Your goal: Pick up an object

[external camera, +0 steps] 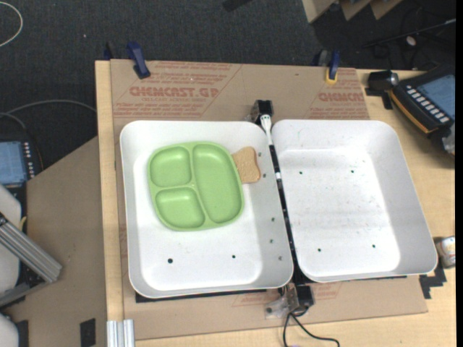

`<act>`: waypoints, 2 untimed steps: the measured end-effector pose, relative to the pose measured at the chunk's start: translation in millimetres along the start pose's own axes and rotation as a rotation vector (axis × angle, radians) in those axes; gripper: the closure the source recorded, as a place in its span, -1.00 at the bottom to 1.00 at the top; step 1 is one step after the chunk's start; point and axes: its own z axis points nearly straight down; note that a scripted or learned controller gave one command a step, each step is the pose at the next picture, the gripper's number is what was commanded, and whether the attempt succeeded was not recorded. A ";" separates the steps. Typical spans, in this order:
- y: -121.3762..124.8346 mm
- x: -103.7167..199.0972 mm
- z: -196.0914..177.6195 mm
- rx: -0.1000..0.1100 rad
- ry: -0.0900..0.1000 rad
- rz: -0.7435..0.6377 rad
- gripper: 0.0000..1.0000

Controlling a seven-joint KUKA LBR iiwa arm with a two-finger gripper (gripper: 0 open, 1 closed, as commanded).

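White plastic, the two shallow bins sat side by side on the bench. The left bin [145, 259] held a green divided plate [195, 186] with three compartments, lying flat toward its back. A small tan slice, like toast [247, 165], rested just beside the plate's right rim, touching it. The right bin [347, 215] adjoined.

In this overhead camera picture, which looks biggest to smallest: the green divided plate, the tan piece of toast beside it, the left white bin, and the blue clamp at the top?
1. Left white bin, clearly the largest.
2. Green divided plate, lying inside that bin.
3. Tan toast piece, touching the plate's right edge.
4. Blue clamp, smallest, though it sits farther from the camera, so toast against clamp is less sure.
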 end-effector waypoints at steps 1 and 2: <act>-19.4 36.1 57.1 0.016 0.009 -0.006 1.00; 2.0 -22.9 -18.2 -0.002 -0.001 0.001 1.00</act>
